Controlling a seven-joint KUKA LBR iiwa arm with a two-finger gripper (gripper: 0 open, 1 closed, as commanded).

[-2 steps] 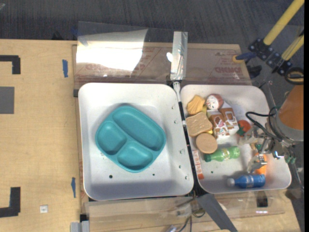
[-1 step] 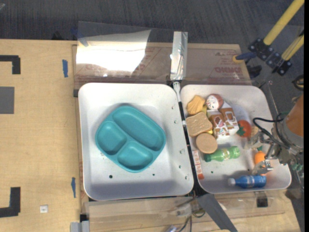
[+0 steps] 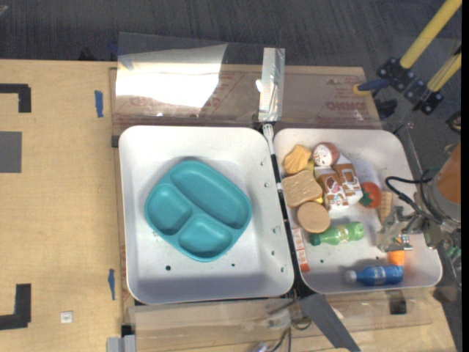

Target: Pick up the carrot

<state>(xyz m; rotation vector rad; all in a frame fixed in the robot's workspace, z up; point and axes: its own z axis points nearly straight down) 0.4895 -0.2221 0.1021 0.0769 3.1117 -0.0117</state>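
Camera view, two white bins recorded side by side on the bench. Left bin point(image 3: 139, 270): one teal divided plate point(image 3: 198, 209) is held at its middle. Right bin point(image 3: 421, 273): a cluster of toy foods is crowded toward its left wall and far edge. Listed there are a tan pastry piece point(image 3: 297, 158), a red-and-white round item point(image 3: 325, 154), a bread slice point(image 3: 301, 188), a printed carton point(image 3: 338, 185), a tan round disc point(image 3: 314, 217) and a red tomato-like piece point(image 3: 371, 193). A green bottle point(image 3: 341, 233) is laid on its side just beside the disc; a blue bottle point(image 3: 377, 274) is laid along the near edge.

Carrot point(image 3: 386, 204): a slim orange piece, placed near the right wall, just right of the red piece. A small orange item point(image 3: 396, 255) is seen nearer the near edge, above the blue bottle.

Gripper point(image 3: 396, 229): positioned over the right side of the right bin, close to the carrot, among dark cables. Finger state cannot be told; no item is seen between them.
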